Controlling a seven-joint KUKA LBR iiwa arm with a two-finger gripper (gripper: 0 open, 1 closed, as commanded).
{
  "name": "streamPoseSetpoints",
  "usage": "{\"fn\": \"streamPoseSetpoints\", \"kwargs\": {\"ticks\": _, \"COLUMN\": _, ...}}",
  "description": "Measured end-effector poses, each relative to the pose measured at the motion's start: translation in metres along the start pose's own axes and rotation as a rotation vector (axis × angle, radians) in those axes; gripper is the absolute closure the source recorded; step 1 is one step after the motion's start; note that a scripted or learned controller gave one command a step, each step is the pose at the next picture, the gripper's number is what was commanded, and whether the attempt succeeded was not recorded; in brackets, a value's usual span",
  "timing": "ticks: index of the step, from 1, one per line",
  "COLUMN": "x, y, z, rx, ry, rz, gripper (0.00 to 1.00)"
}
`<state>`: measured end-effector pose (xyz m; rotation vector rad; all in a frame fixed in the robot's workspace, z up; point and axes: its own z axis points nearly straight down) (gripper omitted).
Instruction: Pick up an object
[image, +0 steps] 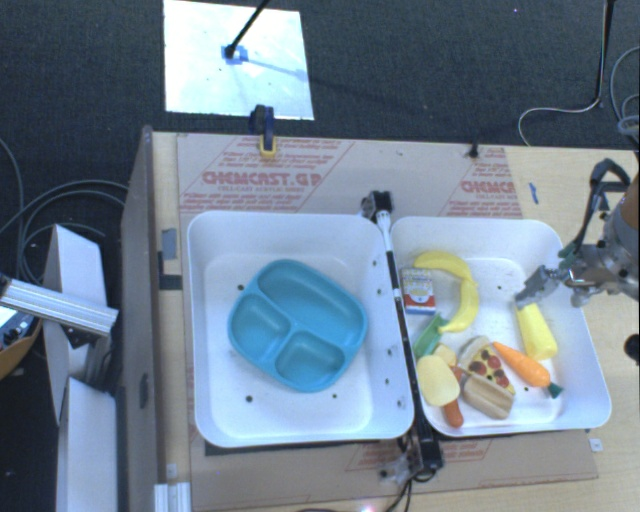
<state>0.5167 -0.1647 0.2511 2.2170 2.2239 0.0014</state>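
Claw sits over right bin, open/shut can't tell. Nearest obj: yellow corn, just below-right of it, long axis running down-right.

left bin just has a blue divided plate sitting in it, cardboard sheet under both bins, white paper square on the dark floor up top, cables off to the left

Red "CHEMCAST GP" print on bench sheet, repeated.
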Motion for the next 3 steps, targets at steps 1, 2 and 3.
{"fn": "streamPoseSetpoints", "kwargs": {"ticks": 1, "x": 0.079, "y": 0.027, "z": 0.117, "rx": 0.008, "ry": 0.005, "rz": -0.009, "gripper": 0.00}}
{"fn": "streamPoseSetpoints", "kwargs": {"ticks": 2, "x": 0.077, "y": 0.146, "z": 0.166, "rx": -0.009, "ry": -0.002, "rz": -0.005, "gripper": 0.00}}
{"fn": "streamPoseSetpoints", "kwargs": {"ticks": 3, "x": 0.076, "y": 0.142, "z": 0.153, "rx": -0.002, "ry": -0.001, "rz": -0.004, "gripper": 1.00}}
